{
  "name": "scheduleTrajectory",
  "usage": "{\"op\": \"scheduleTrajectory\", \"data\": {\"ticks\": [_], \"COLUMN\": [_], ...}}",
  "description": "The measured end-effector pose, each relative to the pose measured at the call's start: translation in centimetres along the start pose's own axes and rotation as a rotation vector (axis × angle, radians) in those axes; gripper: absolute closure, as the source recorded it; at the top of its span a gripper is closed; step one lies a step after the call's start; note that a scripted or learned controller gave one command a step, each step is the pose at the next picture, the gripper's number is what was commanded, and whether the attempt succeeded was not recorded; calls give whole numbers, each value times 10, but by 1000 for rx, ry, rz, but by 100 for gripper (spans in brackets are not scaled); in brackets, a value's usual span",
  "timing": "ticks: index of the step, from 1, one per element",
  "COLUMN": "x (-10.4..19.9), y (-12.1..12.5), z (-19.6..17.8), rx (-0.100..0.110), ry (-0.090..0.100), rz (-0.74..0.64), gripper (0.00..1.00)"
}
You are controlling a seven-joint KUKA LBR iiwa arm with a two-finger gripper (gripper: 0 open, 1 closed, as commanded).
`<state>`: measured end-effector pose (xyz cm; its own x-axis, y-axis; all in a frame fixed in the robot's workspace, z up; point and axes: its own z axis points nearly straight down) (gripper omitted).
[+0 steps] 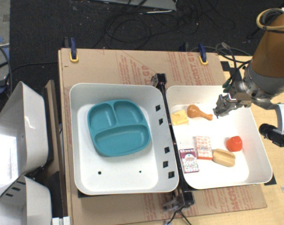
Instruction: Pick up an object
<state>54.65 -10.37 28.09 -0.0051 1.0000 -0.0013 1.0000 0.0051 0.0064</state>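
Dark fingers of the grey robot gripper [222, 108] hang low over the right white bin [254, 139], just right of the brown toy chicken leg [198, 112]. I cannot tell how they are set. Left of the leg lies a yellow cheese block [180, 118]. Below it sit two small card boxes [196, 153], a tan bread roll [223, 157] and a red round toy [234, 144].

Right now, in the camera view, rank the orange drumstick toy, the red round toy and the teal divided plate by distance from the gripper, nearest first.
1. Orange drumstick toy, right bin, just left of the gripper.
2. Red round toy, right bin, below it.
3. Teal divided plate, left bin, far left.
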Motion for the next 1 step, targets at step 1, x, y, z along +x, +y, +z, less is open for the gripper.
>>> {"op": "scheduleTrajectory", "data": {"ticks": [1], "x": [49], "y": [-8], "z": [19], "rx": [8], "ry": [2], "rz": [-2], "gripper": [100]}}
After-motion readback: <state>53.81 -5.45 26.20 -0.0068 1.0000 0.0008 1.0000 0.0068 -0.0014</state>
